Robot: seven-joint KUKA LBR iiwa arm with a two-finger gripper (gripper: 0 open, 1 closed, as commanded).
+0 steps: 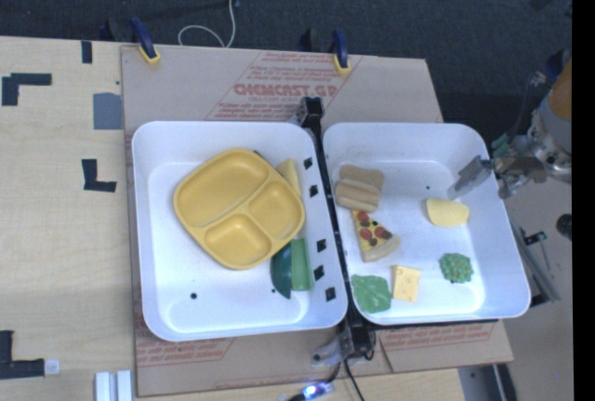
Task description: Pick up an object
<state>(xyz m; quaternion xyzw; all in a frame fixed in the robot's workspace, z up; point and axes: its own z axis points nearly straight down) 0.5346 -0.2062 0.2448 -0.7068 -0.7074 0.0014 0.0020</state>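
Note:
My gripper [484,182] hangs over the right rim of the right bin [420,140], open, with nothing between its fingers. One grey finger [468,177] points down-left toward a pale yellow piece [447,212] just below it. Also lying in this bin are a tan bun [358,187], a pizza slice [374,235], a yellow cheese cube [405,283], a green leaf [371,293] and a small green broccoli [456,268].
The left bin [149,204] holds a yellow divided plate [240,207], with a green object [291,268] at its lower right edge and a pale yellow strip [288,172] beside it. A black divider [322,204] runs between the bins. Both bins sit on a clamped cardboard sheet [270,87].

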